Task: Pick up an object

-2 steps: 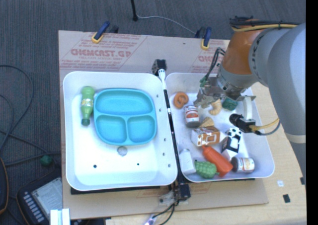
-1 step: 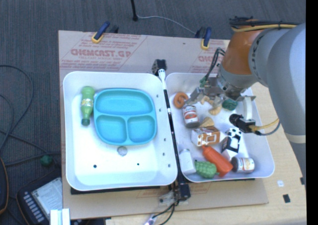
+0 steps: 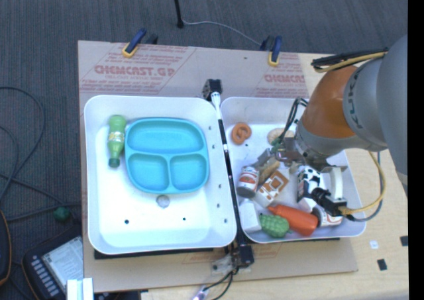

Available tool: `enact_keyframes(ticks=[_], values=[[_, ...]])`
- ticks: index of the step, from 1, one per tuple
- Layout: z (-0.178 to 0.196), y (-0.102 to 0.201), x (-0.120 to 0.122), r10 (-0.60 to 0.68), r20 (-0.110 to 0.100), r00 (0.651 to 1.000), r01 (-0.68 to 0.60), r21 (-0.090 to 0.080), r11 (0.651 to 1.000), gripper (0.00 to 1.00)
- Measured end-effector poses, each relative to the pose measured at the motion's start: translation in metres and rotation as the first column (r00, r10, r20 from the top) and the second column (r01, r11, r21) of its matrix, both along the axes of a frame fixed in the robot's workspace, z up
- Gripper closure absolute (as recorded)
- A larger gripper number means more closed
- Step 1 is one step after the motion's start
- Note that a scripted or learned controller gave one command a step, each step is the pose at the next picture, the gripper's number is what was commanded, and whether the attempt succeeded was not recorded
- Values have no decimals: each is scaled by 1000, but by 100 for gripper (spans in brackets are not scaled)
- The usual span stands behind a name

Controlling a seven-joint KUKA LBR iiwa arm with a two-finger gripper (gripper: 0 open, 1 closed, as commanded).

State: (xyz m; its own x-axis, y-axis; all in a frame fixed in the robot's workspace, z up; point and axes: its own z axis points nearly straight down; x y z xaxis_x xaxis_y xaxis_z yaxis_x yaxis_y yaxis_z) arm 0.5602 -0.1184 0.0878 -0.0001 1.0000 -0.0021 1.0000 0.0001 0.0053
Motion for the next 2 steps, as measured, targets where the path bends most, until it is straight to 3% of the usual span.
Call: enact_keyframes(ticks=[1, 2], values=[[11, 0, 1, -1, 3, 1000, 1, 0, 1000, 100], [96, 74, -56, 1, -6, 1000, -1, 2, 1000, 100]])
